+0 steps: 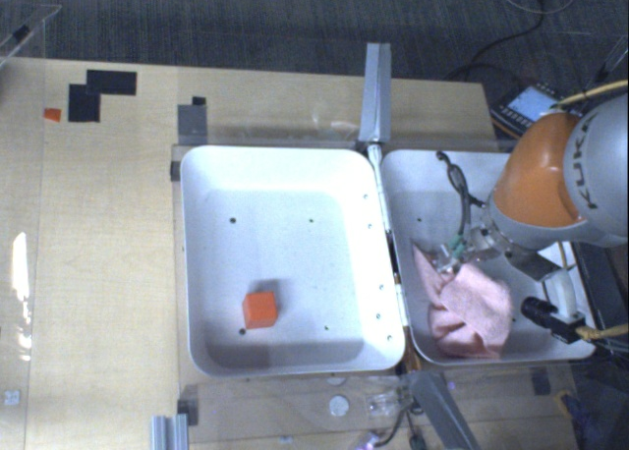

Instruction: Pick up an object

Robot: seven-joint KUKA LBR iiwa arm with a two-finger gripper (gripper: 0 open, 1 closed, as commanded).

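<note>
one orange cube (pixel 260 309) (matte), crumpled pink cloth (pixel 470 312), gripper (pixel 454 259) touching

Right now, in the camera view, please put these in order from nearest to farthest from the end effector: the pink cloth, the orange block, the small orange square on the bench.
1. Pink cloth: in the right bin, directly at the end effector.
2. Orange block: in the left bin, near its front left.
3. Small orange square: on the bench, far left.
</note>
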